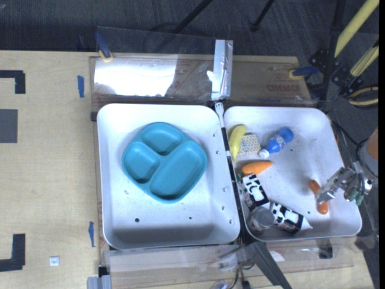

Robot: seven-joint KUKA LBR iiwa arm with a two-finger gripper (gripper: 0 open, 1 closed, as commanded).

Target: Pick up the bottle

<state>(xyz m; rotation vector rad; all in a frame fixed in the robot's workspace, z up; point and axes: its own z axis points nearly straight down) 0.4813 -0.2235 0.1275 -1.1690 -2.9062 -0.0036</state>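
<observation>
The bottle is small and blue with a white cap. It lies on its side in the upper middle of the right bin, cap pointing down-left. My gripper is low over the right bin's right side, well to the lower right of the bottle and apart from it. Two small orange pieces lie close to it, one just to its left and one just below it. Nothing of the bottle is near the gripper.
Left of the bottle lie a yellow banana, a pale speckled block and an orange carrot. Black-and-white packets and a clear cup sit along the bin's front. The left bin holds a blue divided plate.
</observation>
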